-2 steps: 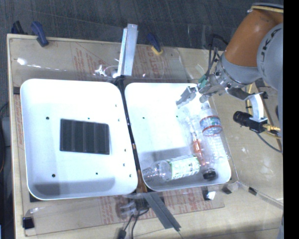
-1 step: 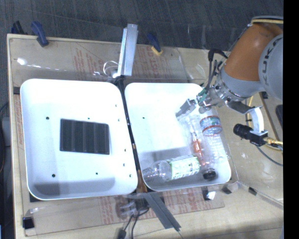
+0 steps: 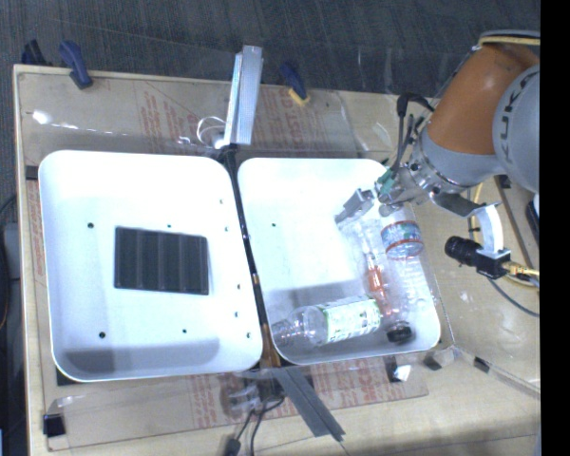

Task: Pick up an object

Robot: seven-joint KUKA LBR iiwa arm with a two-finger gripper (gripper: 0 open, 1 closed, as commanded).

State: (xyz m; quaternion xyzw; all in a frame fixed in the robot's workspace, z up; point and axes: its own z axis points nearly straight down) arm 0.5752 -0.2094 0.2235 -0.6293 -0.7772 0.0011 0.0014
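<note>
Hovering at the right bin's (image 3: 304, 174) upper corner, claw (image 3: 361, 202) — grip state indeterminate — poised over the bottles (image 3: 399, 255), presumably to grasp.

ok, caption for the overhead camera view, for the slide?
Gripper poised over right bin holding two clear bottles; dark ridged tray in left bin.
</note>
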